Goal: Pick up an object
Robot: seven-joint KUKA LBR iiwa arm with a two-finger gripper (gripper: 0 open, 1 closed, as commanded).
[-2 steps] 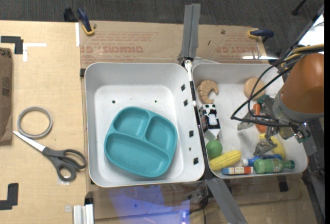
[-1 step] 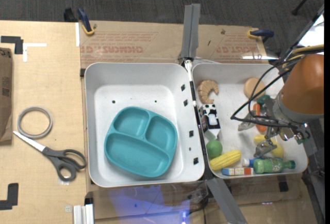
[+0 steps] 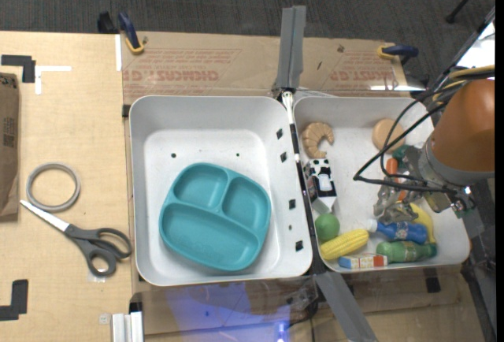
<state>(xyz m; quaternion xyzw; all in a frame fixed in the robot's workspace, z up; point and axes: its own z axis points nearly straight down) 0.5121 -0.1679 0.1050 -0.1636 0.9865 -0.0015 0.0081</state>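
Note:
My gripper (image 3: 396, 209) hangs low over the right bin (image 3: 346, 108), under the orange-banded wrist at the right edge. Its metal fingers point down into a pile of toy food near the bin's front right. Directly below them lie a blue bottle-like item (image 3: 403, 232) and a green one (image 3: 409, 251), with a yellow piece (image 3: 424, 216) beside them. A corn cob (image 3: 344, 243), a green lime (image 3: 327, 226), a croissant (image 3: 318, 138), a black-and-white item (image 3: 320, 173) and a small red-and-white box (image 3: 365, 262) lie further left. Nothing is visibly held between the fingers.
The left bin (image 3: 150, 124) holds a teal divided plate (image 3: 215, 215). Scissors (image 3: 79, 236) and a roll of tape (image 3: 53, 185) lie on the bench at left. Black cables loop from the arm across the right bin's back.

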